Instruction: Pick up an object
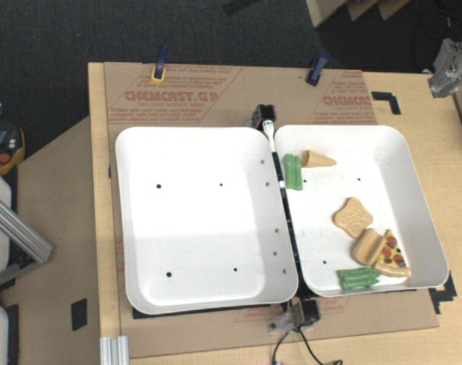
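1. Nearest the camera, at 5 o'clock in the right-hand shallow white plastic bin (413, 166): a flat green toy leaf-shaped piece (358, 279) lies against the near rim. Just beyond it, a toy pizza slice with red dots (390, 255) touches a tan toy bread roll (366, 245).
2. Toward the bin's centre: a tan toy toast slice (352, 216), just beside the roll but with open floor on its 9 and 12 o'clock sides.
3. At 10 o'clock of the same bin: a green toy stick-shaped piece (293, 171) lies along the inner wall; a small tan toy cone (317, 159) sits just beside it, tip pointing to 3 o'clock.
4. The left-hand shallow white plastic bin (132, 204) carries only dark dots on its floor. Both bins rest on a brown cardboard sheet (216, 90) clamped to the worktop.
5. At 2 o'clock of the frame, far right edge: a grey metal part (448, 67), possibly the arm. Claw state: cannot tell.
6. Judgement: no pick begun. Best target looks like the toast slice or the cone, since each stands apart from walls. The pizza/roll cluster risks a double contact; the pieces against the walls leave poor finger clearance. Descend centred, straddling the narrow axis.
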Available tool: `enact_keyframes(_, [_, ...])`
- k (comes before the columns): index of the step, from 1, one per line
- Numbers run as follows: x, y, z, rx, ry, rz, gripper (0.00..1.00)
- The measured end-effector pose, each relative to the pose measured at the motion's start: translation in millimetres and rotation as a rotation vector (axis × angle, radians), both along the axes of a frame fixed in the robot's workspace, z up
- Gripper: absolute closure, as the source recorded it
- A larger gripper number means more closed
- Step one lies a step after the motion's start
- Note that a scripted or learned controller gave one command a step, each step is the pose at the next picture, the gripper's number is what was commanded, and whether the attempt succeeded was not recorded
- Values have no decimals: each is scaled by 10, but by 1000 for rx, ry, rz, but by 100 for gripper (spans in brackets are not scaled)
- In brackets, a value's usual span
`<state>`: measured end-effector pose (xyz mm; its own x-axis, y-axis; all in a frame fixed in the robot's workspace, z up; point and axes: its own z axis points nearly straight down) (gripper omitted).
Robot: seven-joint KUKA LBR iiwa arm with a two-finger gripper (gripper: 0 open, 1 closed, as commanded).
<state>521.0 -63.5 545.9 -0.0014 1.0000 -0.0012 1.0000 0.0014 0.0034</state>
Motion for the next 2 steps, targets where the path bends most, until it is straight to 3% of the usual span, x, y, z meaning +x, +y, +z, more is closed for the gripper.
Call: enact_keyframes(2, [-421, 731, -231, 1, 5, 0, 100])
